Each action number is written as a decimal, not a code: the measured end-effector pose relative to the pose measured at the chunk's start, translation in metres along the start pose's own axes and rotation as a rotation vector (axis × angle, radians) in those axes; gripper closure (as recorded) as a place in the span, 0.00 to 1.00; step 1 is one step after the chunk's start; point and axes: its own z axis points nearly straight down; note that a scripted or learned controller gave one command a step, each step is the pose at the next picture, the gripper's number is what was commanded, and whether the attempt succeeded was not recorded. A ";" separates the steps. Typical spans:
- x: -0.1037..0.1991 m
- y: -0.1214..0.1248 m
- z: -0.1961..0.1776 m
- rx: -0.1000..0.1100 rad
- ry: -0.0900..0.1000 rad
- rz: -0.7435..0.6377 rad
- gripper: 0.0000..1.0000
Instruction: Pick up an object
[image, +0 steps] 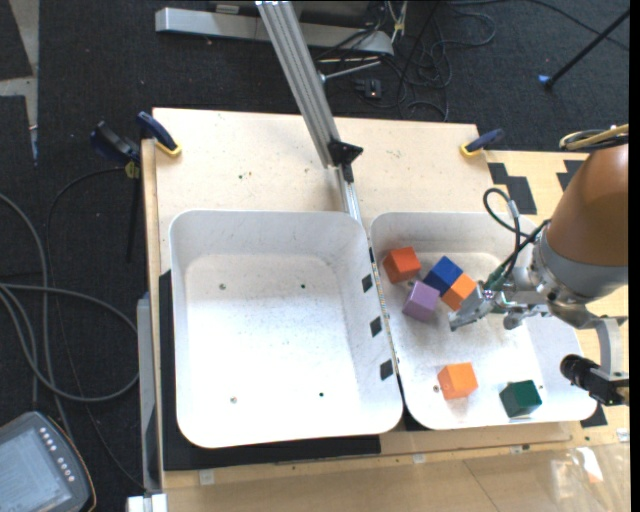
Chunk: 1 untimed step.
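The gripper (478, 310) is seen low in the right bin (560, 405), at the right of the frame, just beside a cluster of blocks: an orange block (403, 264), a blue block (443, 273), a purple block (422, 301) and a second orange block (460, 290). Whether anything is gripped cannot be told (the tips are too small to read). The approach step is judged in hand; a closing and lift are called for next.

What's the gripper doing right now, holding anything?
Gripper: low in the right bin, beside the purple block; nothing seen between its fingers, and whether it is open or closed cannot be told.
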 end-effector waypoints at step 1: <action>0.000 0.001 -0.002 -0.004 0.000 0.001 0.00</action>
